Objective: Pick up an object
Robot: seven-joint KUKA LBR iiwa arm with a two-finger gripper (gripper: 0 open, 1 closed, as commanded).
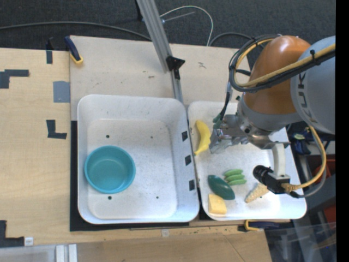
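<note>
My gripper (218, 142) hangs low in the right bin (283, 212), just right of a yellow banana (202, 136) that lies along the bin's left wall. Nothing shows between the fingers. Nearer the front of that bin lie a light green pea pod (235, 176), a dark green oval object (221, 186), a pale yellow block (217, 204) and a tan cone-shaped piece (254, 194). A blue bowl (109, 169) sits in the left bin (92, 111) at its front left.
The arm's orange and grey wrist (275, 86) covers the back of the right bin. A slanted metal pole (158, 29) stands behind the bins. The wooden bench (32, 146) stretches out to the left.
</note>
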